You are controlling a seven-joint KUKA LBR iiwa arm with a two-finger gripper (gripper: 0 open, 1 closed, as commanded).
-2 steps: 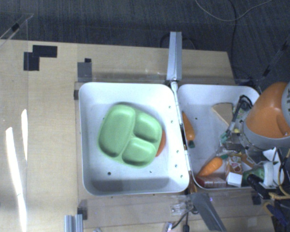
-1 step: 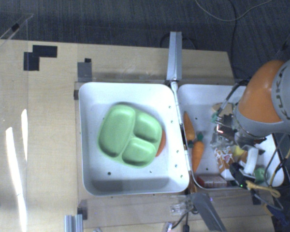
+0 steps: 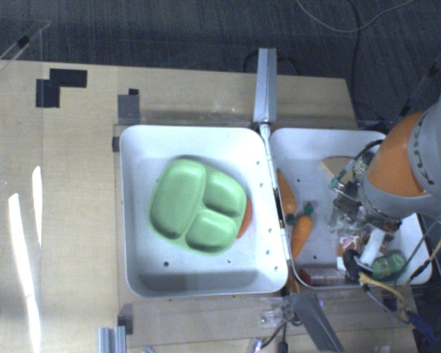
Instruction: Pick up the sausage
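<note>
Your gripper (image 3: 353,234) hangs low in the right bin (image 3: 316,142); its finger state cannot be told. The sausage (image 3: 323,276) lies at the near wall, with a carrot (image 3: 301,232) just left. A green tray (image 3: 198,206) fills the left bin (image 3: 132,219).

2 white bins (image 3: 132,219), 1 green tray (image 3: 195,204), 2 carrots (image 3: 301,234), 1 sausage (image 3: 325,276), 1 gripper (image 3: 349,230).

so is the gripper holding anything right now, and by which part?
Cannot tell. The gripper is low in the right bin, its tip lost in clutter. The sausage lies at the bin's near edge, apart from it.
</note>
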